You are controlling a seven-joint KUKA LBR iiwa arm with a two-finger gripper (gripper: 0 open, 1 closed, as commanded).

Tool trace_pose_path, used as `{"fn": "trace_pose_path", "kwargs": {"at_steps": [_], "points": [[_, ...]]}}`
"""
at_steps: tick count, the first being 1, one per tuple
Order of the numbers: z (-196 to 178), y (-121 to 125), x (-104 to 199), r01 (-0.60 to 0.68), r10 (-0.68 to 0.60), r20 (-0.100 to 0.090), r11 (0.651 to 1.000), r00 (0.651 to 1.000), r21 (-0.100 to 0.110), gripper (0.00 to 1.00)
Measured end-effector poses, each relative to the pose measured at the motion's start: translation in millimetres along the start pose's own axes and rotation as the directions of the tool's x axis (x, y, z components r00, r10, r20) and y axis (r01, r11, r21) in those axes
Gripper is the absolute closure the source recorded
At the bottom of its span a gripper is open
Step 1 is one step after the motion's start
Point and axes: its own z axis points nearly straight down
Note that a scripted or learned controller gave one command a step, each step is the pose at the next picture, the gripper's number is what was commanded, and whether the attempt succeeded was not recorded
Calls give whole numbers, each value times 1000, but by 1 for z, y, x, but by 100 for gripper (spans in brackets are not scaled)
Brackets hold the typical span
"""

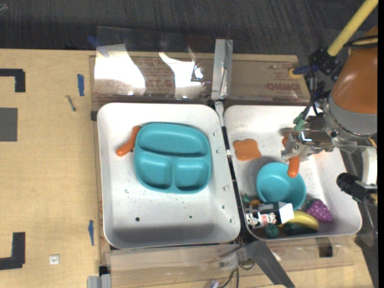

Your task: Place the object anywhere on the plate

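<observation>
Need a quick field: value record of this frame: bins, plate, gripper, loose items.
left bin: holds teal divided plate, three compartments
beside plate: orange carrot-like piece, touching plate's left rim, on bin floor
right bin: teal bowl, orange flat piece, banana, purple grapes, small box
gripper: over right bin, above bowl's rim
at gripper: small orange item hanging below fingertips; grip unclear
plate contents: no object on it

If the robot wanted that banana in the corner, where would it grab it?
Probably across the middle of the banana, coming from above: it lies flat, and its curved body is narrow there. It's crowded by the purple grapes and the bin wall.
</observation>
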Motion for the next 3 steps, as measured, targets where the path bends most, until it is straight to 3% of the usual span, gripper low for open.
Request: {"fn": "trace_pose_path", "kwargs": {"at_steps": [1,2,3], "points": [[57,26,82,-29,29,-2,1000,1000,7,100],[59,57,165,21,-21,-2,1000,1000,0,100],[59,58,163,17,-17,-1,1000,1000,-1,0]]}}
